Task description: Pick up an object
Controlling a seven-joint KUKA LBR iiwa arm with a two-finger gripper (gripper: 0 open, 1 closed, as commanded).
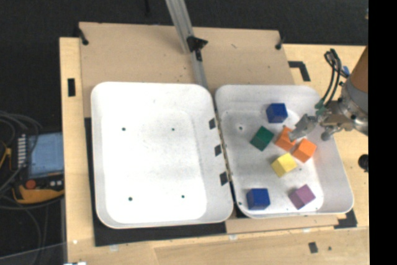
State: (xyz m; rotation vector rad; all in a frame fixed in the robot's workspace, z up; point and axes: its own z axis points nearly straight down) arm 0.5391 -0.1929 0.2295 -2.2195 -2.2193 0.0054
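From the one overhead camera view, we count seven small blocks, all in the right shallow white bin (245, 102): two blue cubes, one near the far edge (276, 112) and one at the near edge (258, 198); two orange cubes touching each other (285, 139) (304, 150); one green cube (262, 138); one yellow cube (285, 164), just beside the nearer orange one; and one purple cube (303, 195) near the near right corner. The left shallow white bin (149, 152) lies alongside. Both sit on a tan wooden bench (248, 40) over dark flooring. The grey two-finger gripper (309, 126) hangs at the right bin's right edge, just above the orange pair; we cannot tell its finger state. The right bin's left half has bare floor.
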